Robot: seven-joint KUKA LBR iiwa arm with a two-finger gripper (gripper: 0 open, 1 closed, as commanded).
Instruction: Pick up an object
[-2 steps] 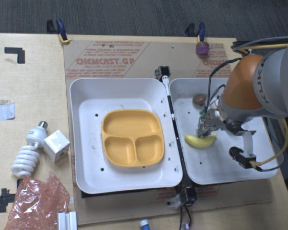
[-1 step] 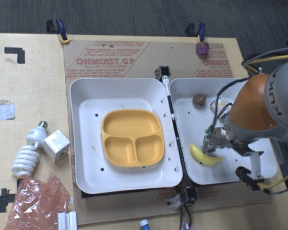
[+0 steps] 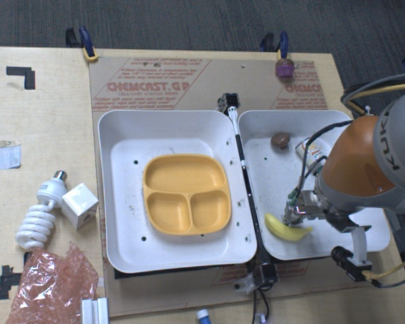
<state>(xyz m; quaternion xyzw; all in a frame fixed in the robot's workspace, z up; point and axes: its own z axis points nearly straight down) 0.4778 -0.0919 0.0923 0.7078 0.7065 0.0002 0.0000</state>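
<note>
Banana [image 3: 285, 229]: yellow, lying near front-left corner of right bin [image 3: 270, 130]. Gripper [image 3: 298, 212] sits right at its upper edge, at or touching the fruit; grip state cannot be told from above. Step: approach/grasp phase, no lift seen. Next move needs a firm close on banana, then straight raise. Brown object [image 3: 280, 140] lies well apart, toward the bin's back.

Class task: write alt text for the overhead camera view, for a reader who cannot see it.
A grey and orange arm reaches into the right bin, its gripper just above a banana. A small brown ball lies further back. The left bin holds a yellow divided tray.
</note>
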